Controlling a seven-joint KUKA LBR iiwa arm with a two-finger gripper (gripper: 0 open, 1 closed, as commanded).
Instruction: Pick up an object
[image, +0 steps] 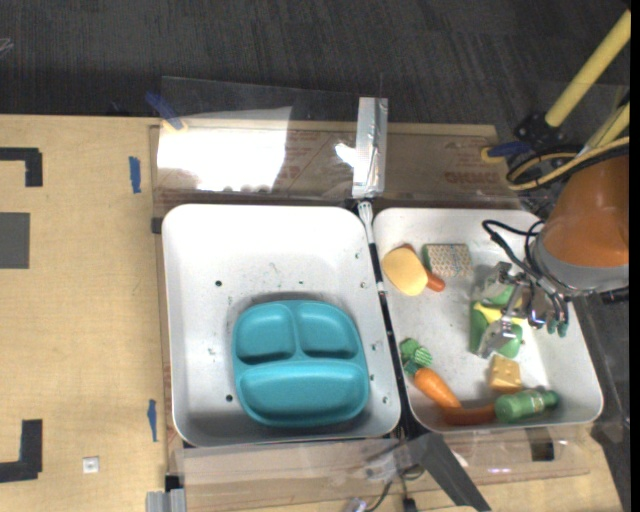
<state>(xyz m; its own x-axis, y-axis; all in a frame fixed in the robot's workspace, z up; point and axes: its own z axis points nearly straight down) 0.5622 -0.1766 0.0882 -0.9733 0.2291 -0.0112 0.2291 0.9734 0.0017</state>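
Note:
My gripper (503, 322) hangs low over the right side of the right bin (585, 395), below the arm's orange band (597, 215). It is directly over a green and yellow toy (487, 318), which it partly hides, so I cannot tell if they touch. Just below the gripper lies a yellow cheese wedge (505, 373). A green bottle-shaped toy (526, 403) rests by the bin's front wall. A carrot (436, 385) and a small green vegetable (413, 352) lie at the front left. At the back left are a yellow lemon-like toy (405, 269) and a grey block (449, 260).
The left bin (200, 250) holds a teal divided plate (298, 362) in its front half. A red-orange piece (472, 413) lies along the right bin's front wall. Cables (545, 160) and a yellow pole (592, 62) stand behind the right bin. Clear plastic sheet (250, 150) lies behind the left bin.

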